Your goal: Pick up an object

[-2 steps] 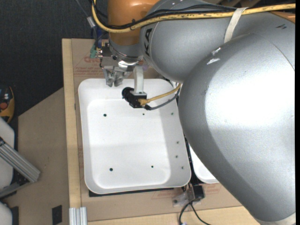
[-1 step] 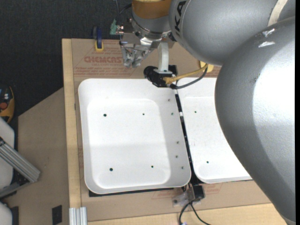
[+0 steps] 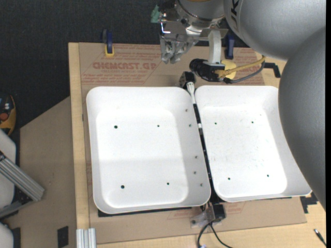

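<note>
Gripper (image 3: 172, 53) hung over the brown board (image 3: 129, 65) just behind the two bins, nearer the left bin (image 3: 139, 154) than the right bin (image 3: 243, 149); its degree of opening could not be determined, nor the object's position

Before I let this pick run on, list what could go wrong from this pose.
The gripper hangs over the brown board behind the left bin, so a straight descent would likely hit the board. Moving inward, it could clip that bin's far rim.
</note>
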{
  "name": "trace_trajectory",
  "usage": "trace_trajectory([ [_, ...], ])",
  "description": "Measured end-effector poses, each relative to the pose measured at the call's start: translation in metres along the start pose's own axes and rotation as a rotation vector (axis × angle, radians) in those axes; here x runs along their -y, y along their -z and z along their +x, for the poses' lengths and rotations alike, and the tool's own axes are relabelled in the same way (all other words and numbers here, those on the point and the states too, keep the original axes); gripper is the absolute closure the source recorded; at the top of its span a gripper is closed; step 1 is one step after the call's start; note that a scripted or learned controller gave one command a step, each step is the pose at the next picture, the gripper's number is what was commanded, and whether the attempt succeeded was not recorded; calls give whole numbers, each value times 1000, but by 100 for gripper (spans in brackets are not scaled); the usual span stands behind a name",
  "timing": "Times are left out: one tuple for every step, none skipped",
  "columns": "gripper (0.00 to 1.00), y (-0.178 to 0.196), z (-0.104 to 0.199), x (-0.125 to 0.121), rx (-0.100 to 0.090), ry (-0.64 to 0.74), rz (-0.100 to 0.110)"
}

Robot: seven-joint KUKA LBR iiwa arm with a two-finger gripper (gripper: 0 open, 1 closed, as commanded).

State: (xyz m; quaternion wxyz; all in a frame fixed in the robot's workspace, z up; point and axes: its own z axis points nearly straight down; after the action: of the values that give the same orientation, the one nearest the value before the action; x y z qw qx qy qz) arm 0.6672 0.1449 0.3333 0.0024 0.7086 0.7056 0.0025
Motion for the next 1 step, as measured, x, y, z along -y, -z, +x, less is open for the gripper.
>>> trace_trajectory([
  [100,-94,73,7,0,10,15],
])
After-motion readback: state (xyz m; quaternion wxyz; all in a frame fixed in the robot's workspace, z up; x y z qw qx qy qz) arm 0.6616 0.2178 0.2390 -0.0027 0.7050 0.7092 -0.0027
